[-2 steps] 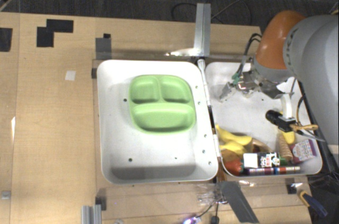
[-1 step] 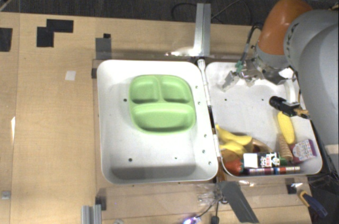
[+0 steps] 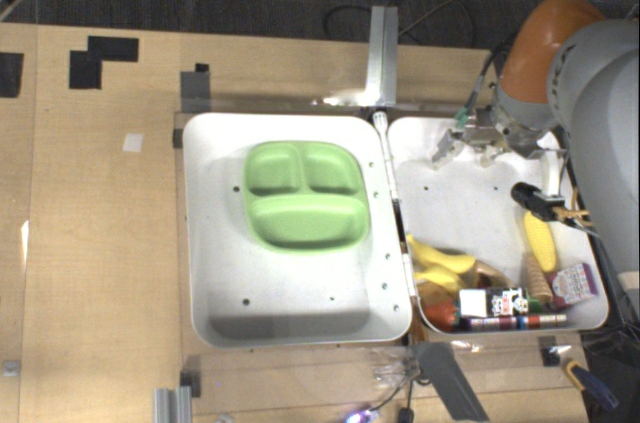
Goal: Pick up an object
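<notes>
Corn cob (image 3: 539,243), below-right of hand (image 3: 466,147)

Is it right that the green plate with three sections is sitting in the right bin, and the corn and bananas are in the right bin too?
Not quite. The camera view shows the green plate lying in the left bin, alone. The rest is right: the corn and bananas are in the right bin, piled with other small things along its near edge.
</notes>
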You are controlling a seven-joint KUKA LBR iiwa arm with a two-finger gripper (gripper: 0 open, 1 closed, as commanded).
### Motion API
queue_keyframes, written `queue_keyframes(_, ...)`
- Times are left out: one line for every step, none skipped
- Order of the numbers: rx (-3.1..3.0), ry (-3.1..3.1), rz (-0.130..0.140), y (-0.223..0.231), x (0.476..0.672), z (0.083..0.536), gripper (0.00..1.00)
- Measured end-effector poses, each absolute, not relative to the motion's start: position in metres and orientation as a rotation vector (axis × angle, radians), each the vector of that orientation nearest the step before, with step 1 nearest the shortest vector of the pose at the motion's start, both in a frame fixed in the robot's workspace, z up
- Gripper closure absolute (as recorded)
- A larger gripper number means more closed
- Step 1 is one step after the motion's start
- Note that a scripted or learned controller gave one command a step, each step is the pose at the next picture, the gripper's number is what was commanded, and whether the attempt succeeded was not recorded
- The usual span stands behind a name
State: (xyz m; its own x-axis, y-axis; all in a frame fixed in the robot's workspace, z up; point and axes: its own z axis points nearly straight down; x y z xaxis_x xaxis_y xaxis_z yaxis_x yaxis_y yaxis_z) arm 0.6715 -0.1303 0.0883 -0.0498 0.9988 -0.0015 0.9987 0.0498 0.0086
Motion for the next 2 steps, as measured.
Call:
queue_keyframes(1.612, 2.686, 0.005, -0.19, 0.647, 0.092, 0.0)
queue_keyframes(2.034, 2.381, 0.009, -0.174, 0.626, 0.089, 0.0)
